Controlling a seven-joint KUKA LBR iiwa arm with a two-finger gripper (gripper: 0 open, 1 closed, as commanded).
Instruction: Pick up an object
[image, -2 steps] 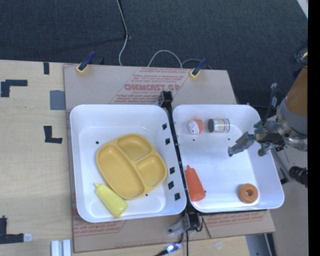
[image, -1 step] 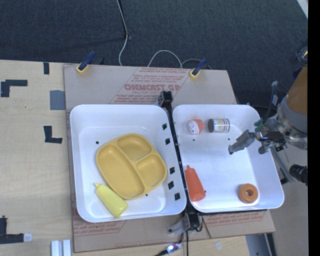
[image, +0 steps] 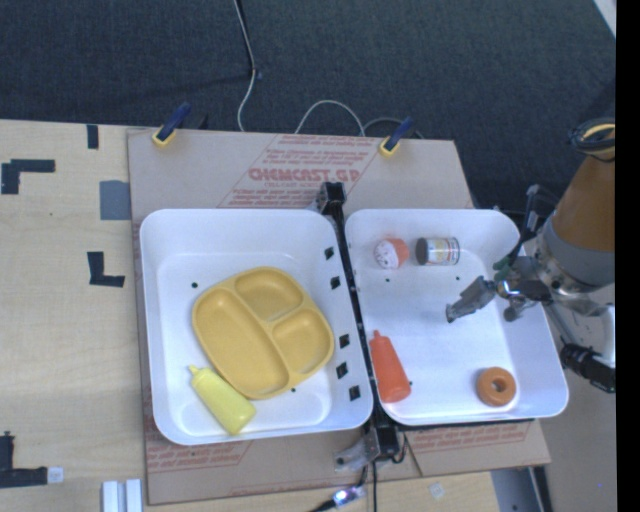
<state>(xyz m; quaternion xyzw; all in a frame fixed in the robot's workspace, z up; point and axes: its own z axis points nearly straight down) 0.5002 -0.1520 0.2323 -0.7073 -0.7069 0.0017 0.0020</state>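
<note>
Beside the claw: doughnut, jar.

Glossy white plastic bins

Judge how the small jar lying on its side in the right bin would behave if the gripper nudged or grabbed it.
The jar lies on its side, so a nudge would probably roll it, perhaps against the orange-capped bottle beside it. It looks small and rigid, likely light. Its rounded wall might slip from the gripper.

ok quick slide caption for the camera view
Gripper over the right bin among a donut, orange bottle and jar; yellow tray in the left bin.
</note>
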